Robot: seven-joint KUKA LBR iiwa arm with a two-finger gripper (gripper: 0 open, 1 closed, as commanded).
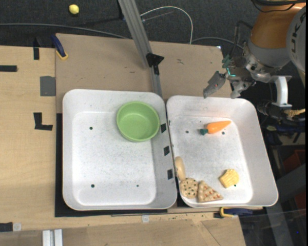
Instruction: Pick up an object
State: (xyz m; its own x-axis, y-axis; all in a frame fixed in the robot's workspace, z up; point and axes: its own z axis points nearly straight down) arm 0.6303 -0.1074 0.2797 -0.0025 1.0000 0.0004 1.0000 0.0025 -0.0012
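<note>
My gripper (225,88) hangs over the far edge of the right bin (256,137), its two fingers spread apart with nothing between them. An orange toy carrot (216,127) lies in that bin just below the gripper. Along the bin's near side sit a yellow corn piece (229,178), a pizza slice (208,193), a round cracker (188,187) and a pale bread stick (180,167). A green bowl (138,121) rests in the far part of the left bin (82,152).
A slanted grey metal pole (136,24) runs from the top down to the seam between the bins. Cables loop behind the bins. A small yellow ball (73,8) lies on the dark floor at top left.
</note>
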